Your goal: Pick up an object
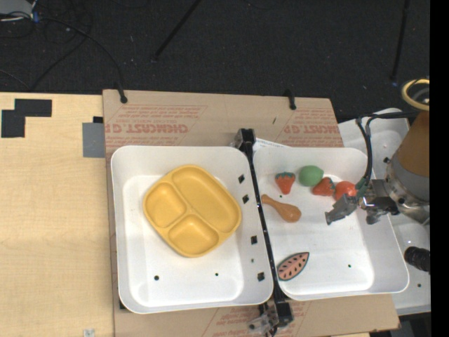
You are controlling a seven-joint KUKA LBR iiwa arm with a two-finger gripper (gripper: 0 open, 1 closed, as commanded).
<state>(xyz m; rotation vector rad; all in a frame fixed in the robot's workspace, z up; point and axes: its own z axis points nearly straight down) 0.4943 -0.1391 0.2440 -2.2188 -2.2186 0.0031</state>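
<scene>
**Grey gripper low in the right bin, nothing lifted yet**

Grey fingers of the gripper (342, 210) hang low over the right bin (379, 276), just beside the red toy fruit (345, 189); their spread is too dark to tell, and nothing shows pinched between them. Every candidate lies on the bin floor: toy strawberry (285, 182), green ball (311, 175), small red piece (323, 186), wooden spoon (281, 208), watermelon slice (292, 265). A yellow divided plate (191, 210) sits in the left bin (133, 272). By my reading, the approach is made; grasping and lifting remain.
</scene>
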